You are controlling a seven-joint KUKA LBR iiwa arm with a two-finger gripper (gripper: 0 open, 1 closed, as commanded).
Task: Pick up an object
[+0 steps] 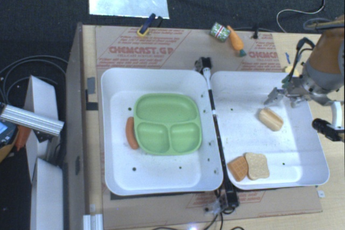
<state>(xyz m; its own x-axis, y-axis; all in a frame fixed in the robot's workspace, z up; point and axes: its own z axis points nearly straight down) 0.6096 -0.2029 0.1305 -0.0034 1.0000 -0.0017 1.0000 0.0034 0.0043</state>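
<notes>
You are looking at the right bin (302, 169), where the gripper (284, 96) is hovering with jaws spread open, gripping nothing. The bread roll (270, 119) is lying on this bin's floor just below the fingertips, apart from them.

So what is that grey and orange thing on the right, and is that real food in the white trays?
That is a robot arm, photographed by one camera looking down from above. At its tip is a gripper with two fingers for grabbing things. It hangs above the right tray, near a bread roll, and holds nothing. Two toast slices lie in that tray too. The left tray holds a green plate and a sausage. They look like toy food.
</notes>
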